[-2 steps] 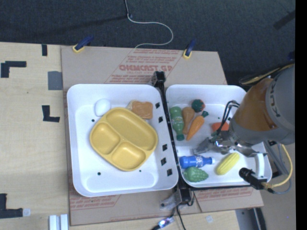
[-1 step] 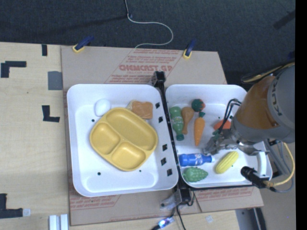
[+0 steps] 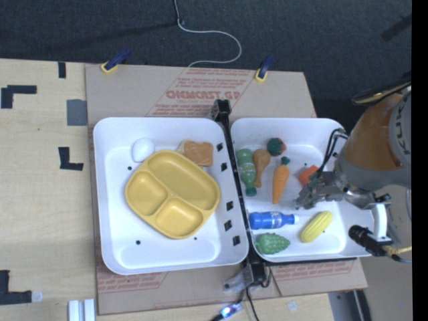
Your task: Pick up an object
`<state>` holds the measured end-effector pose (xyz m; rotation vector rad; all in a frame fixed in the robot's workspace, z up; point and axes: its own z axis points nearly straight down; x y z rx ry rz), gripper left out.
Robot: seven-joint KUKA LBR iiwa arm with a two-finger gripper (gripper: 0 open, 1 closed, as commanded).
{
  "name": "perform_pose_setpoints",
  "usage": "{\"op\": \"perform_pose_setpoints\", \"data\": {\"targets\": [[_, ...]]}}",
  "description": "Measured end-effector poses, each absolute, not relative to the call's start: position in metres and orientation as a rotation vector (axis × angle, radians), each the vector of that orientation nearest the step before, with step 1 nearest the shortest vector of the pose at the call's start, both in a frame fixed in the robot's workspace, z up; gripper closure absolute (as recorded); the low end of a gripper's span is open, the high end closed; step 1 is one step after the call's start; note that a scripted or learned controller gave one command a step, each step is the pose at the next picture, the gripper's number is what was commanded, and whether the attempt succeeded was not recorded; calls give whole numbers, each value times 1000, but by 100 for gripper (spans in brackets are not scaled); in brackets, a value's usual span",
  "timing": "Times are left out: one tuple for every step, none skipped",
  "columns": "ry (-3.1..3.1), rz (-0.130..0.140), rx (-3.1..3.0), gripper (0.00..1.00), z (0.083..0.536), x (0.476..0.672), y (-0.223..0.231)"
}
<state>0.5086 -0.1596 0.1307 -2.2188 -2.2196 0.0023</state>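
I read pincer (image 3: 309, 198) low in right bin (image 3: 294, 127), mid-right of frame | its opening: cannot tell | nearest target: corn cob (image 3: 316, 225), just below, long axis slanting up-right.

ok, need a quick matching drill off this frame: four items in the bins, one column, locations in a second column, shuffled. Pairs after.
Items:
1. yellow divided tray
2. carrot
3. blue bottle
4. corn cob

Places:
A. right bin, near the front, next to the divider
B. left bin, middle
C. right bin, front, just below the gripper
D. right bin, middle, upright in the view

Pairs: 1-B, 2-D, 3-A, 4-C
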Motion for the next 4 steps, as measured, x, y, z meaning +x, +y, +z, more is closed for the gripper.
{"op": "perform_pose_setpoints", "data": {"targets": [[-2224, 1, -2217, 100, 183, 513, -149], [-2223, 2, -2217, 100, 224, 514, -149], [-2222, 7, -2210, 100, 212, 510, -96], [-2225, 7, -2208, 100, 204, 513, -35]]}}
